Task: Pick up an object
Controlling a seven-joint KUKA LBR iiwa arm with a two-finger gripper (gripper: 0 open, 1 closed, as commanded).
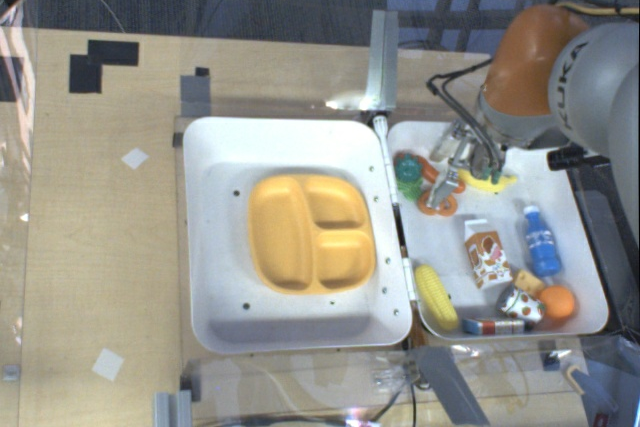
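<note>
Orange ring (pixel 437 202) lies just beneath the hand (pixel 452 177).

The arm (pixel 585 65) is running off the right edge, so its base is going unseen. Its wrist is covering most of a yellow item (pixel 492 181) at the far side of the right bin (pixel 590 245). The gripper (pixel 450 177) is blurring into an orange ring (pixel 437 202) beneath it. A small toy (pixel 520 303) is partly hiding a marker (pixel 490 326) at the near wall
</note>
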